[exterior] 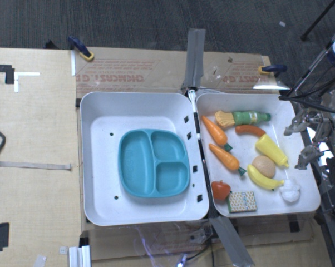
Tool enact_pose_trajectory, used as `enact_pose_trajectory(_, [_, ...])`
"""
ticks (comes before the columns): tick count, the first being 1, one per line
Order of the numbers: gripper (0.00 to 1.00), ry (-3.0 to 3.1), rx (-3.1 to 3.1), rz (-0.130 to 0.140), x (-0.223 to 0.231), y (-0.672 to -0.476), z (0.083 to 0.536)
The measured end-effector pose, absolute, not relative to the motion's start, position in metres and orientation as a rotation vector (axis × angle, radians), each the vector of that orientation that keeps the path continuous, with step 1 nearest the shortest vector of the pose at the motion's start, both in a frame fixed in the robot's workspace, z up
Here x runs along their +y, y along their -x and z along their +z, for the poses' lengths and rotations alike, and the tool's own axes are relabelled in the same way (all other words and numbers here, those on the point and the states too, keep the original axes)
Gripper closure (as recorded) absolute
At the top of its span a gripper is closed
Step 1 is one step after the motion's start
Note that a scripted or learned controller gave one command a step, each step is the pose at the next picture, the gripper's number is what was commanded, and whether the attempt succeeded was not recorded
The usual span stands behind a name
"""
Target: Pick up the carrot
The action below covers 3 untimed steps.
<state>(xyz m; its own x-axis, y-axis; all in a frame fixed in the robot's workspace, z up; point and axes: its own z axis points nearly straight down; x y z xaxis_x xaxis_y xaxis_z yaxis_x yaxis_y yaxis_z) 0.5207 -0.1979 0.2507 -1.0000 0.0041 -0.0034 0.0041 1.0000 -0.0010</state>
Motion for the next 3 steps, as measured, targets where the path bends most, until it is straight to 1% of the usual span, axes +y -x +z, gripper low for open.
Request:
enact_pose_trajectory(1, [0.00, -0.101, 3.137, 0.000, -0.108, -0.484, 0.140])
enact_pose_trajectory(2, [0.00, -0.238, 3.128, 0.001, 0.001, -0.545, 0.193])
enact_pose_trajectory(3, [0.00, -0.433, 3.108, -0.001, -0.015, -0.594, 0.192])
